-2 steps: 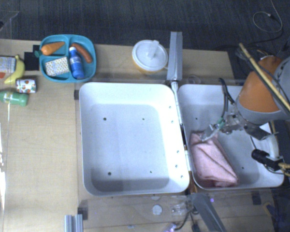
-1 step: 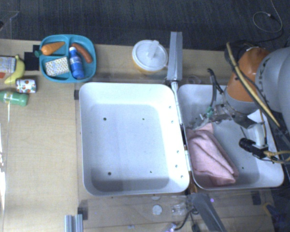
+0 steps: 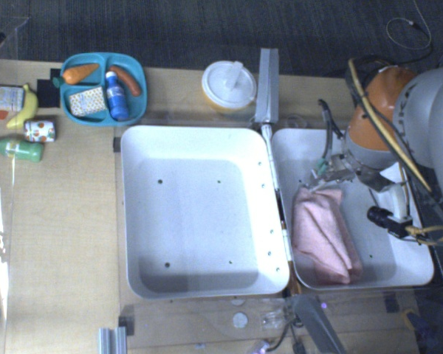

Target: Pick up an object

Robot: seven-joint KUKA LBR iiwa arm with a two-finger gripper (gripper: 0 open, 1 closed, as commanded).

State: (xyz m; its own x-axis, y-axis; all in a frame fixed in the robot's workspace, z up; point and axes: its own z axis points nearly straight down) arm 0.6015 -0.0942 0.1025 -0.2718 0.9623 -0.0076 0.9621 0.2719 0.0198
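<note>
Bench, two white bins side by side.
- Gripper (image 3: 326, 174): low in the right bin (image 3: 410, 268), on the grey arm (image 3: 428, 116) with its orange band (image 3: 376, 105).
- Pink cloth (image 3: 321, 231): crumpled, its top edge right at the jaws, its length running away below them.
- Left bin (image 3: 199, 212): well left of the jaws.
- White lidded cup (image 3: 229, 84): above and left of the jaws, beyond the bins.
- Teal divided tray (image 3: 103, 88) of toy food, banana (image 3: 23, 108), small can (image 3: 40, 130), green bottle (image 3: 15, 149): far left of the jaws.
</note>
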